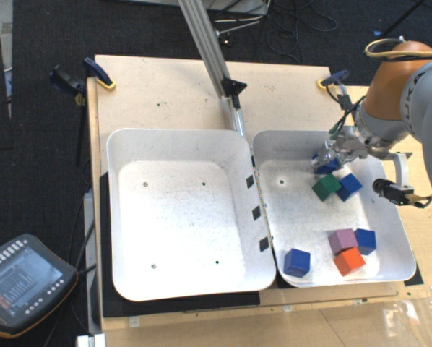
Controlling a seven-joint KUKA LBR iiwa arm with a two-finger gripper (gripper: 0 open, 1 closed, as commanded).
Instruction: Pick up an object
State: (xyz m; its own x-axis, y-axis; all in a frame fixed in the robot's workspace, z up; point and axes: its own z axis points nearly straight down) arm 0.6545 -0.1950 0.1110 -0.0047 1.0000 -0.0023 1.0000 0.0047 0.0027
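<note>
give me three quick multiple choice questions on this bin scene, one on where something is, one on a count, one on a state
1. Where does the green cube lie?
A. in the left shallow white bin
B. in the right shallow white bin, touching a blue cube
C. on the bare bench

2. How many cubes lie clear of the pincer in the right bin?
A. three
B. six
C. nine

3. What state is the left shallow white bin in?
A. holding no cubes
B. stacked with cubes
C. tipped on its side

Answers:
1 B, the green cube sits in the upper part of the right bin against a blue one.
2 B, green, the blue beside it, purple cube, orange cube and two more blue ones; a further bluish bit at the pincer is too unclear to count.
3 A, its floor shows just specks and it lies flat.
</note>
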